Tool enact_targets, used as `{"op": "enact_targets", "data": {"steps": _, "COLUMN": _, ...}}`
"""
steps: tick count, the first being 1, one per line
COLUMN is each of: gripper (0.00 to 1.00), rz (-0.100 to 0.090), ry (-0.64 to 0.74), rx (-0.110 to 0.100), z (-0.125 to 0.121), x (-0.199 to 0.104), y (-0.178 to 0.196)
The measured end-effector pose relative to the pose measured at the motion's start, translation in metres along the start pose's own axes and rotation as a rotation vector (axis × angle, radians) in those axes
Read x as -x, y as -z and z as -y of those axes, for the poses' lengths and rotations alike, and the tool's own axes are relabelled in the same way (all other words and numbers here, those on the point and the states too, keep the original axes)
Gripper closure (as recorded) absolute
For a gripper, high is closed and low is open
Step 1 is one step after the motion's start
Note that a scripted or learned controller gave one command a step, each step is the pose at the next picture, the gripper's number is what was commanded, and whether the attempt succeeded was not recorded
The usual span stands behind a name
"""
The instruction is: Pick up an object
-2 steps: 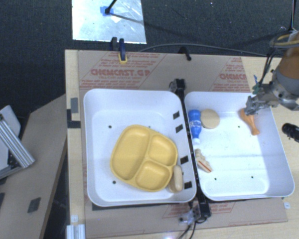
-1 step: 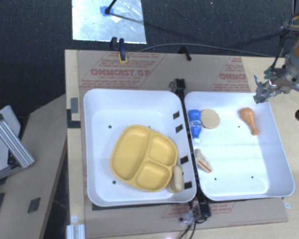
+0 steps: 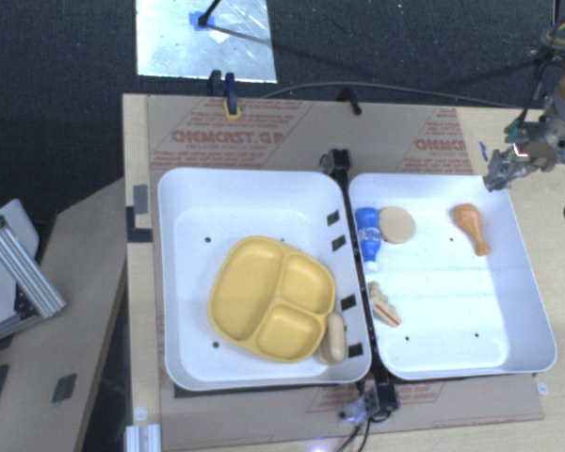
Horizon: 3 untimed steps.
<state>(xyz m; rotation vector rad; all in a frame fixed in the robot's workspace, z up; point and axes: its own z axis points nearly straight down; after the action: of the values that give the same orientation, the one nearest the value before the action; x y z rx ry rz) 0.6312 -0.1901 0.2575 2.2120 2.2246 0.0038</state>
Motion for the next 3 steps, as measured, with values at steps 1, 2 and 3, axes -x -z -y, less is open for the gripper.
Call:
{"op": "enact_targets", "data": {"steps": 1, "gripper": 1.00, "rz": -0.003, "ry": 0.003, "rx": -0.002, "z": 0.016, "x": -0.048, "y": 0.007}}
{"op": "enact_targets", "data": {"steps": 2, "gripper": 1.00, "rz": -0.004, "ry": 0.003, "rx": -0.005, "z": 0.043, "x": -0.097, "y": -0.005}}
{"op": "enact_targets", "data": {"steps": 3, "gripper": 1.00, "rz": -0.003, "ry": 0.002, "rx": -0.005, "z": 0.057, "x": -0.138, "y": -0.016}}
